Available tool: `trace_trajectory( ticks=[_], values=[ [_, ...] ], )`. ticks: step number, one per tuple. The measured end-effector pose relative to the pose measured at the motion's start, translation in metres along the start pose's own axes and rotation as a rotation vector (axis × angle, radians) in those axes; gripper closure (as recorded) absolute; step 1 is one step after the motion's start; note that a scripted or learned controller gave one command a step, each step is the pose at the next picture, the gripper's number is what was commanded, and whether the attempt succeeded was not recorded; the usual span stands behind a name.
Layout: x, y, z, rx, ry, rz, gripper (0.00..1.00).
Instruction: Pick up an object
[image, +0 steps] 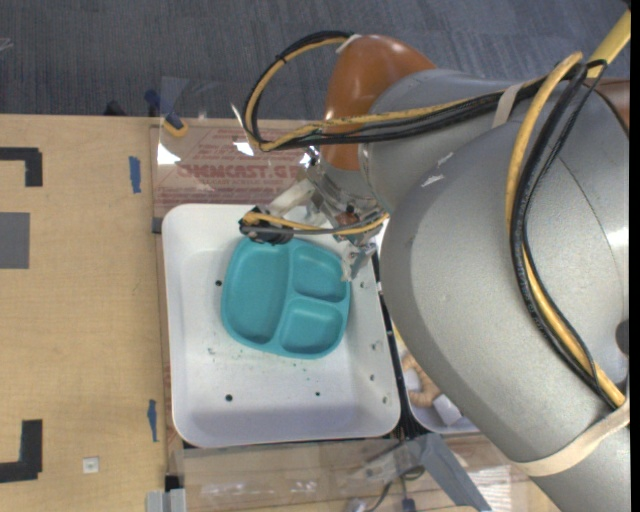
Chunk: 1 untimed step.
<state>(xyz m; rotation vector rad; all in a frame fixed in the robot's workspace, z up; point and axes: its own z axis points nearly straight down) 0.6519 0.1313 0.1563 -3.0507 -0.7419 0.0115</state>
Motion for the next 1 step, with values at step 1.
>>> trace_trajectory(
  ticks=[1],
  values=[
    [0.0290,-0.0443,0.0429,-0.003,0.008,0.176,0.00]
  ],
)
